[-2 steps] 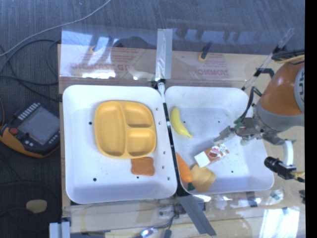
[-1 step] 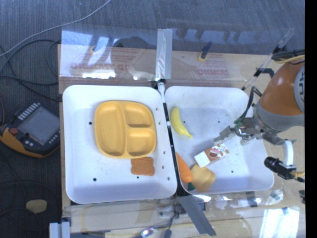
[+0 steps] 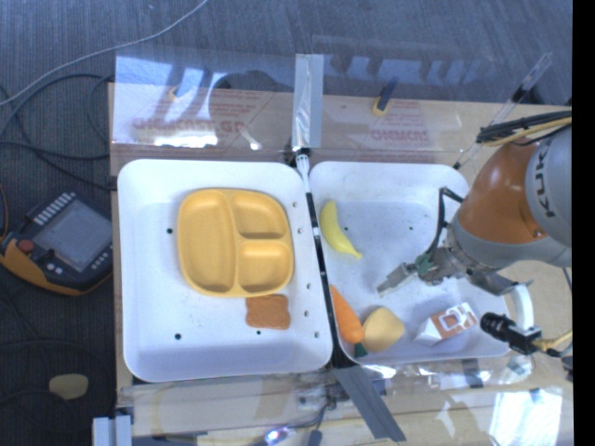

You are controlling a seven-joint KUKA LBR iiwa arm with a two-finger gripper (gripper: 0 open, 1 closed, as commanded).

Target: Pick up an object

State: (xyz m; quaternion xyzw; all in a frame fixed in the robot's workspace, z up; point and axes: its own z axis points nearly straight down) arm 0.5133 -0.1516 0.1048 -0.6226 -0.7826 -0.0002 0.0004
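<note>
The arm reaches in from the right over the right bin (image 3: 423,182), and its hand (image 3: 402,277) hangs low above the bin floor, pointing left. Whether the hand is parted or closed cannot be told from this angle; nothing shows between its tips.

Several things lie close to the hand in that bin. A banana (image 3: 338,231) lies to its upper left, near the wall between the two bins, yellow, curved and set at a slant. Below and to the left of the hand, a carrot (image 3: 346,317) lies along the lower left corner, orange and tapered. Just beside the carrot, touching or nearly touching it, sits a pale yellow rounded fruit (image 3: 383,327), perhaps a lemon or pear; it lies directly below the hand, apart from it. To the lower right of the hand a small white carton (image 3: 448,323) with an orange mark lies tilted near the front wall.

In the left bin (image 3: 149,277), well apart from the hand, a yellow divided plate (image 3: 234,242) rests near the middle, with a brown piece of toast (image 3: 269,312) touching its lower edge.
</note>
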